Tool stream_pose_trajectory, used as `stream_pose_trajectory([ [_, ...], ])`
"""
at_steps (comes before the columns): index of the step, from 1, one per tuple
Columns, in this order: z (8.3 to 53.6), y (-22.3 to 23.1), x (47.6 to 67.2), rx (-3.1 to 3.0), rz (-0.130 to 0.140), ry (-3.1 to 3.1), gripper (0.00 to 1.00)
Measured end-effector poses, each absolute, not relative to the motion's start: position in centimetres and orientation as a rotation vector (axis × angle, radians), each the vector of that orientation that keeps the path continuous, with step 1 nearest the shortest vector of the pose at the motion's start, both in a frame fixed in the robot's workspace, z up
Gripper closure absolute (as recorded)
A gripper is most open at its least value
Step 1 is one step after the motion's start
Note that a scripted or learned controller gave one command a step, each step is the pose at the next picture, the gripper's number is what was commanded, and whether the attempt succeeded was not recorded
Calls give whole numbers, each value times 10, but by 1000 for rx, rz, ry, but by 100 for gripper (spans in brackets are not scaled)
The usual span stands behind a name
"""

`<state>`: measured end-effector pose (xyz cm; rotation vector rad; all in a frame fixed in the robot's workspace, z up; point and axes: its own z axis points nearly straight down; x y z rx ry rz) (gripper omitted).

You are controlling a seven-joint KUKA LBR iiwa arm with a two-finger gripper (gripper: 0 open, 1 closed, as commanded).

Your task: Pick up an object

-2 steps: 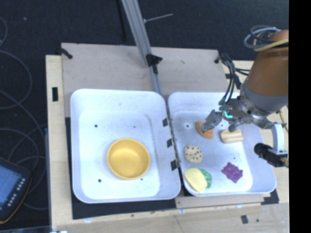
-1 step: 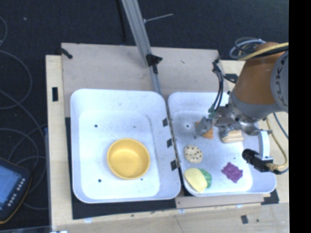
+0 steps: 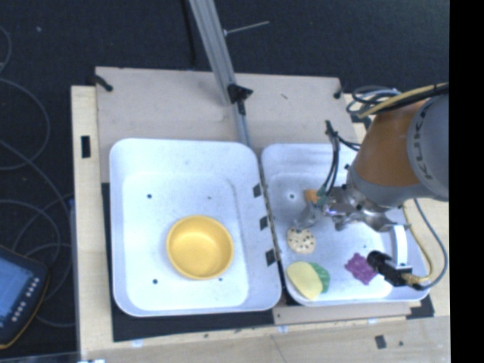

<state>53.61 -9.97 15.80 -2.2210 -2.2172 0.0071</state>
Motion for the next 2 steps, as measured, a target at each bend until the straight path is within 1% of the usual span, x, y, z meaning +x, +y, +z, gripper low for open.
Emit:
stream_pose_trajectory([
  [1,105,-101,535,-2221,6,-2218,0],
  [2,119,-102,538,-2234,-4,-2214,100],
])
